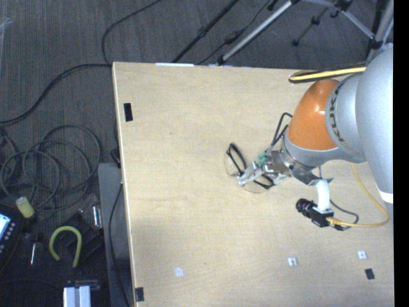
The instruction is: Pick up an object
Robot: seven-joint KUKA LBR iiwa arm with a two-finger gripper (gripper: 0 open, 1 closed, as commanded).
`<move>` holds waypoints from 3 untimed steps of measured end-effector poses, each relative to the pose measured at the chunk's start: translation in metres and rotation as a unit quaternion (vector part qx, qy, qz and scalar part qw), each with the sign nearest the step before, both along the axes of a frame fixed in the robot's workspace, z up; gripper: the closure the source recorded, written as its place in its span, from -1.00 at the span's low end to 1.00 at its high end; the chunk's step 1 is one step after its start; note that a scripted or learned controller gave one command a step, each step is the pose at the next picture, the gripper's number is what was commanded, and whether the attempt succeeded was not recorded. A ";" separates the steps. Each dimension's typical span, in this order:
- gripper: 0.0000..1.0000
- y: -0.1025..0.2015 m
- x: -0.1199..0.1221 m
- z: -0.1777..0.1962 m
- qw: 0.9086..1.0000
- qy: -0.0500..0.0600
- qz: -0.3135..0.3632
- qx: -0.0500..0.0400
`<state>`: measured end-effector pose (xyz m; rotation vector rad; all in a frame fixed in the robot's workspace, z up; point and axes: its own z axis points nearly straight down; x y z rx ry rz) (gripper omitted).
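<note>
The arm [358,117] comes in from 3 o'clock over a bare wooden board [192,235]. Its orange band [311,117] sits just above the wrist. The gripper [255,174] points toward 9 o'clock, low over the board near its middle. Its tip is small and blurred, so I cannot tell whether the gripper is apart or together, and nothing can be made out in its grasp.

The task's thing is a thin black loop [235,158] lying on the board at 10 o'clock from the gripper tip, just beside it. Whether the 2 touch cannot be told. A faint pale oval lies on the board under the gripper, too dim to name.

At 4 o'clock from the gripper a black plug [314,212] hangs below the wrist, with a yellow cable [367,222] curling off toward 3 o'clock. A yellow strip [326,75] lies along the board's far edge at 1 o'clock. A black mark [128,112] sits near the board's 10 o'clock corner.

Off the board at 9 o'clock the dark floor carries looped black cables [54,158]. A green U-shaped piece [65,240] lies at 8 o'clock. Stand legs [332,8] cross the floor at 1 o'clock.
</note>
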<state>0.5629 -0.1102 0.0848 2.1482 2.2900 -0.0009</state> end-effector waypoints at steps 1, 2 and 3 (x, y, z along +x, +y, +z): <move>1.00 0.002 -0.001 0.007 1.000 0.002 0.000 0.002; -1.00 0.002 -0.001 0.008 1.000 0.001 0.000 0.002; -1.00 -0.035 0.052 -0.002 0.998 0.002 0.059 0.002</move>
